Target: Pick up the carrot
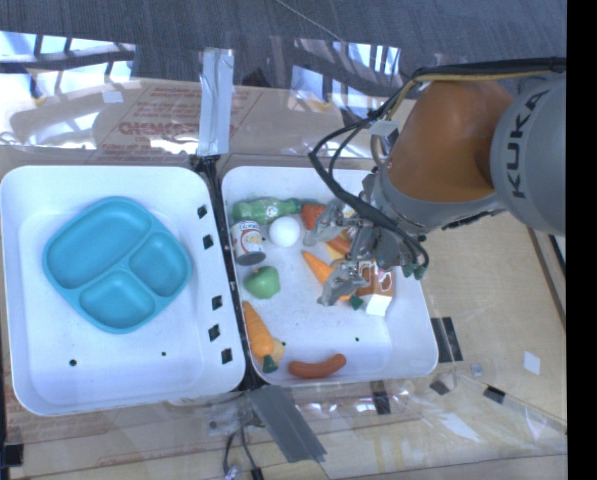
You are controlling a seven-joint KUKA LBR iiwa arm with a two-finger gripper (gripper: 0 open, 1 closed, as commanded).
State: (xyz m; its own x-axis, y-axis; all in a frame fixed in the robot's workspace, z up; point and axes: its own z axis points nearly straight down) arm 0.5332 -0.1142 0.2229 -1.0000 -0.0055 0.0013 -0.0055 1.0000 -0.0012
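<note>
A small orange carrot [316, 265] lies in the middle of the right bin [398, 343]. My gripper [331, 260] reaches in from the right and hangs low over it, open. One finger [325, 230] is just behind the carrot and the other finger [336, 288] is just in front of it. The carrot's right end sits in the gap between them, and I cannot tell whether either finger touches it. A second, larger carrot with a green end [260, 336] lies by the bin's left wall near the front.
Also in the right bin are a green bottle [266, 209], a small can [247, 239], a white egg [284, 231], a green pepper [263, 282], a sausage [317, 367] and an orange-white box [378, 286] under the wrist. The left bin [23, 368] holds a blue divided plate [116, 262].
</note>
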